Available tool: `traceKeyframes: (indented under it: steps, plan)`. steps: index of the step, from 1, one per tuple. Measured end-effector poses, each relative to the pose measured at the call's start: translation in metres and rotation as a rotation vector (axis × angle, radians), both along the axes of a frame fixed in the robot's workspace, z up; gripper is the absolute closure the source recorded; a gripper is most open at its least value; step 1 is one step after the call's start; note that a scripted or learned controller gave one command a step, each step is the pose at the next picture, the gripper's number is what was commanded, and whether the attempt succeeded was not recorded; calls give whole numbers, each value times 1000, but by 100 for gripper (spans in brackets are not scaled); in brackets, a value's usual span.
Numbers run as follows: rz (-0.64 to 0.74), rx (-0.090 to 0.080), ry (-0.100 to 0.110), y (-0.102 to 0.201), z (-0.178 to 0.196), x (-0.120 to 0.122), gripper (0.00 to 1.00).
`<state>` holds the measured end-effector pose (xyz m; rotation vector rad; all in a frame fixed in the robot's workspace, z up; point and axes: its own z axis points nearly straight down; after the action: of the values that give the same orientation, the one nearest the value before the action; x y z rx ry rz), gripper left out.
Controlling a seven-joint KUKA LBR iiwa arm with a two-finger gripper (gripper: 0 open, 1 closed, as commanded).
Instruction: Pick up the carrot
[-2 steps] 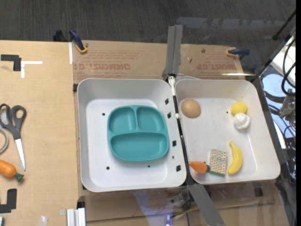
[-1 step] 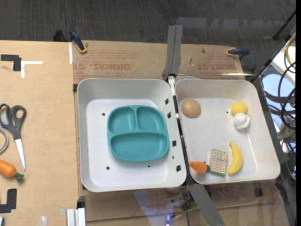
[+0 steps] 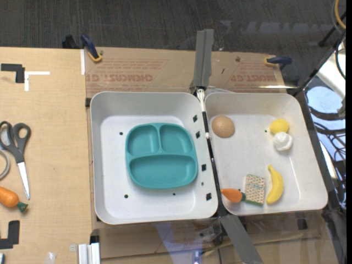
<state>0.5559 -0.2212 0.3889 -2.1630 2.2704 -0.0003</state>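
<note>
Right, the carrot (image 3: 232, 195) sits in the right bin (image 3: 308, 147), tucked down at the 7 o'clock corner against the near-left wall, orange body pointing to 9 o'clock and green end to 3 o'clock. Touching that green end, at 3 o'clock from it, is a small speckled packet (image 3: 254, 190) with a green lower edge. Just beside the packet, again at 3 o'clock, lies a banana (image 3: 274, 184), standing lengthwise from 12 to 6. Up at 12 o'clock from the carrot, well apart, a brown egg (image 3: 223, 126) rests near the bin's left wall. Over at the bin's 2 o'clock, a lemon (image 3: 279, 126) and a small white lump (image 3: 282, 141) sit touching, the lump at 6 o'clock from the lemon.

As for the tool, I cannot tell how wide it stands.

Moving to 9 o'clock, the left bin (image 3: 104, 164) holds a teal divided plate (image 3: 161, 155) lying flat in its middle. Both bins rest on cardboard (image 3: 143, 73), with a blue clamp (image 3: 91, 47) at its far-left corner.

Further out at 9 o'clock, on the bare table (image 3: 49, 109), lie scissors (image 3: 16, 147), and at 6 o'clock from them a second carrot (image 3: 8, 198) at the picture's left edge.
</note>
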Motion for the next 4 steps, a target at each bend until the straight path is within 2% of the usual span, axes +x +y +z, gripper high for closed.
traceKeyframes:
  steps: [1, 2, 3, 4]
  plan:
    - [162, 1, 4, 0, -75, -77, 100]
    - [424, 0, 1, 8, -19, -77, 100]
    - [863, 0, 2, 15, -83, -74, 100]
    - [1142, -1, -2, 14, 25, -33, 100]
